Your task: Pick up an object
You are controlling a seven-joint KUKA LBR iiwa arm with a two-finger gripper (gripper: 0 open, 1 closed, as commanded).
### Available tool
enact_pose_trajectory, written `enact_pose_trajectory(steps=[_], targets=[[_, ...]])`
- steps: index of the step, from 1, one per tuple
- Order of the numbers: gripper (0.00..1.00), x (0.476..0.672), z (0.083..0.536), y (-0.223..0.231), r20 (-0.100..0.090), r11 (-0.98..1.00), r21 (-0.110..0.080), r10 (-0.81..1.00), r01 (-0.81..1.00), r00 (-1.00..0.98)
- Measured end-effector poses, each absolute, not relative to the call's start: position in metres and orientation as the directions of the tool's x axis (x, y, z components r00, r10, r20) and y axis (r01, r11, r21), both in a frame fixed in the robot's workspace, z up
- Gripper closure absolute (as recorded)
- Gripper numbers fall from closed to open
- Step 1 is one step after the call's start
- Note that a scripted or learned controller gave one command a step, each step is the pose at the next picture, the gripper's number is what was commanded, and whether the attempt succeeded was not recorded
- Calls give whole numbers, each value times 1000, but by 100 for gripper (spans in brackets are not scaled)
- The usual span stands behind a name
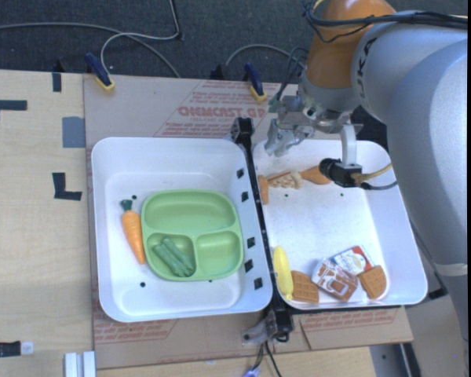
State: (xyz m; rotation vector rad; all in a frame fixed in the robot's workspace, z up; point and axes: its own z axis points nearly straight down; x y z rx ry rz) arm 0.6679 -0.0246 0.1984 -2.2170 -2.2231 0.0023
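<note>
The hand (282,140) hangs over the far edge of the right bin (330,226), its fingers slightly spread and pinching nothing, just above a small tan toy food piece (284,181). A yellow banana (282,269), a cracker (304,287) and a snack packet (341,272) lie at the near edge. In the left bin (110,210), a carrot (133,232) lies beside a green divided plate (193,234) holding green beans (173,256).

We see a wood bench (31,234) w/ cardboard sheet (173,108) under two white bins (110,210), side by side.
</note>
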Motion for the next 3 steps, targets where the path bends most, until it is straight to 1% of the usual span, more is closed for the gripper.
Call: enact_pose_trajectory(steps=[1,2,3], targets=[[100,644,309,-44,-2,1,2,1000,1000,-1],[0,643,308,-44,-1,1,-1,1000,1000,-1],[0,616,223,-8,0,2,-4,1000,1000,-2]])
